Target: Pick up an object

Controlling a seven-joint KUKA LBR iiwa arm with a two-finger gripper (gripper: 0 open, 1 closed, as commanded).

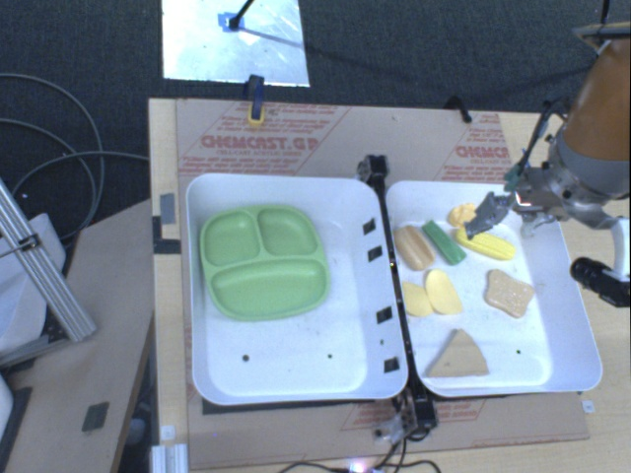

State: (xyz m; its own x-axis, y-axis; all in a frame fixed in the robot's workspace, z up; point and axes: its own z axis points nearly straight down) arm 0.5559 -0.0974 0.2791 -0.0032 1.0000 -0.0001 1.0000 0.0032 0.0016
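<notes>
Yellow plastic corn (488, 244) is the likely target: it lies in the right bin (572, 348), upper part, slanted, with the gripper (480, 217) just above its upper-left end. A small yellow piece (460, 214) sits just left of the fingers, and a green pickle-like stick (444, 241) lies just beside the corn on the left, next to a tan hot-dog bun (414, 247). Further down: two pale yellow slices (434, 295), a toast piece (509, 293), and a tan wedge (456, 355) near the front wall. Fingers look slightly parted with nothing visibly between them; not holding anything as far as I can see. To do this well, I'd judge: centre the fingers across the corn's short axis, not along its length, and come down nearer its middle than its tip, or it'll likely roll or pivot out. Keep clear of the green stick and the small yellow piece so one finger doesn't land on a neighbour. Go straight down, close, then lift vertically. Arm (601, 116) comes in from the right edge, orange band above the grey wrist, which leans left and down over the bin's top right. Left bin (212, 363) holds a green divided plate (263, 261), well apart from the action. Both bins sit on cardboard on the tabletop (325, 136).
</notes>
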